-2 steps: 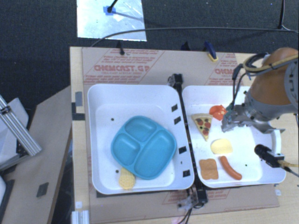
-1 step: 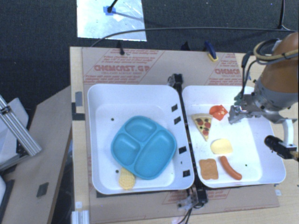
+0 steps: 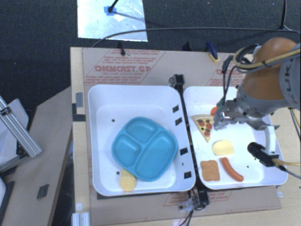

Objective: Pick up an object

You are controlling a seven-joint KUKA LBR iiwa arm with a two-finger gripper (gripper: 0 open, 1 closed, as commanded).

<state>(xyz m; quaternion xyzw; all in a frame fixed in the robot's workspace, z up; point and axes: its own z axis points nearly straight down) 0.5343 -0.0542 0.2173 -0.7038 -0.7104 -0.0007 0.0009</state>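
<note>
The right bin [image 3: 244, 180] holds a pizza slice [image 3: 203, 126], a pale yellow round piece [image 3: 222, 148], a toast slice [image 3: 209, 170] and a red sausage [image 3: 232, 169]. My gripper [image 3: 222, 118] hangs low over the bin's upper middle, just right of the pizza slice. A small orange-red thing [image 3: 214, 110] peeks out at the gripper's left side. Whether anything sits between the fingers is hidden by the wrist.
The left bin [image 3: 101, 140] holds a blue divided plate [image 3: 144, 148] and a yellow waffle-like round [image 3: 127, 180] at its front edge. A black divider [image 3: 184, 135] runs between the bins. Cables cross the cardboard behind the bins.
</note>
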